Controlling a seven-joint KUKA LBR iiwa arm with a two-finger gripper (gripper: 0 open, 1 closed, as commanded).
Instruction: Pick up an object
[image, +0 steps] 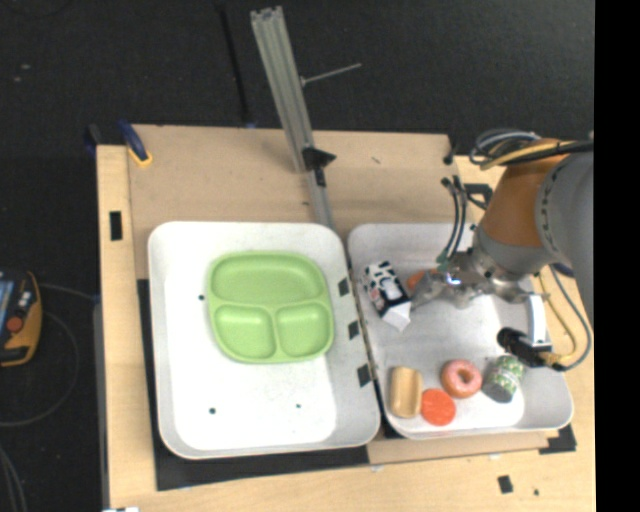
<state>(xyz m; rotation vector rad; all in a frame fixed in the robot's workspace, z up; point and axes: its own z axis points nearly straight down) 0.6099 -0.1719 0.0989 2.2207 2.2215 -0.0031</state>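
Note:
The right bin holds several small objects. A black-and-white carton lies near its left wall. Along the front wall sit a tan cylinder, an orange-red ball, a pink donut and a green-and-grey object. My gripper hangs low over the middle of this bin, just right of the carton, with the orange-banded wrist behind it. I see nothing held in it.
The left bin carries a green divided plate. A grey metal post slants up from between the bins at the back. Cables loop by the right bin's right wall.

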